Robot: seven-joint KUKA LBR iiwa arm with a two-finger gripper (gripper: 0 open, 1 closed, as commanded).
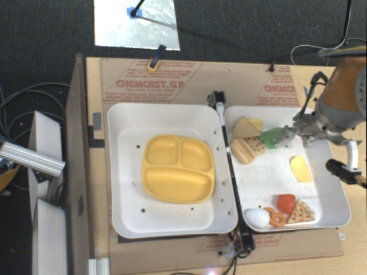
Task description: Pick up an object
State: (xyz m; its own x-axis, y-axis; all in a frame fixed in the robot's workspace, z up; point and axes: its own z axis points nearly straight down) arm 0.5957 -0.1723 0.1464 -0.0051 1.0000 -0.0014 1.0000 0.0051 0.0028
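The right bin [338, 211] holds several toy foods. A tan cheese wedge [245, 127] and a ridged bread piece [246, 150] lie at its far left. A green piece [271, 136] sits beside them. A yellow oval [300, 168] lies in the middle. Along the near edge are a white egg [257, 217], an orange ring [276, 218], a red tomato [286, 202] and a pizza slice [302, 213]. My gripper [293, 132] reaches in from the right, low over the bin's far side, its tip right next to the green piece. Nothing is visibly held.
The left bin [123, 171] carries a yellow divided plate [178, 168]. A black divider rail [228, 159] runs between the bins. The grey arm with its orange band [344, 87] hangs over the right bin's far right corner. Cables trail at the upper right.
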